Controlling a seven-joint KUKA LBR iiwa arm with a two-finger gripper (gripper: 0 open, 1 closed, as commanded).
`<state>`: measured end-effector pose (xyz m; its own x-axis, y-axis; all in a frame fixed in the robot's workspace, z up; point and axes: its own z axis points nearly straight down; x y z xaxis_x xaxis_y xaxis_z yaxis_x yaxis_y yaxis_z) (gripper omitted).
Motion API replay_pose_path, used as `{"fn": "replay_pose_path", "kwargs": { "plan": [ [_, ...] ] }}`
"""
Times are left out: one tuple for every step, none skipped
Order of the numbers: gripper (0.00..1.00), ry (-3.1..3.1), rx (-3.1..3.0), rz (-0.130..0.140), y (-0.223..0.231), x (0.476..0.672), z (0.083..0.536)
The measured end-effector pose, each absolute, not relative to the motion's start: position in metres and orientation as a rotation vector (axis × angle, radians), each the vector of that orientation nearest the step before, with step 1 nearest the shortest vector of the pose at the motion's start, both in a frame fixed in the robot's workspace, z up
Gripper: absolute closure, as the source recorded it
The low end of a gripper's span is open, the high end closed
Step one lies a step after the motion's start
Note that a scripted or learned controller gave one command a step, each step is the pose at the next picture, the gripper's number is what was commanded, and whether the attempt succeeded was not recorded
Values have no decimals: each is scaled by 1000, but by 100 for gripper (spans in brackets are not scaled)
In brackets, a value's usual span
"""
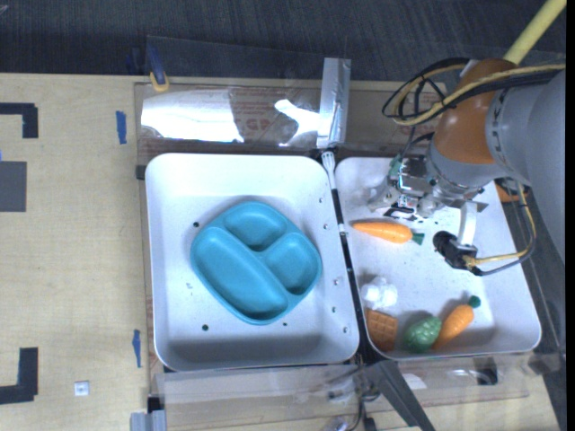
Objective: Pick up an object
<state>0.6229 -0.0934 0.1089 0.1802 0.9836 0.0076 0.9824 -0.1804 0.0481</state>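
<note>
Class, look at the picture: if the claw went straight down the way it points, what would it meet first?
Probably the right bin's bare floor, just above the carrot beside the claw; depth is hard to judge.

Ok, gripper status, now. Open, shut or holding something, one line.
Gripper: cannot be told; it hangs over the right bin, just above the carrot.

You saw a grey arm [530, 124] with a rounded orange band [467, 128] above its wrist, black and yellow cables [422, 97] looping over it, and a metallic pincer [409, 191] with small dark parts
</note>
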Motion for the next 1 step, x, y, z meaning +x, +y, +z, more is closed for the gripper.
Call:
{"fn": "replay_pose_path", "kwargs": {
  "plan": [
    [0, 2310, 2080, 45, -107, 623, 109]
  ]
}}
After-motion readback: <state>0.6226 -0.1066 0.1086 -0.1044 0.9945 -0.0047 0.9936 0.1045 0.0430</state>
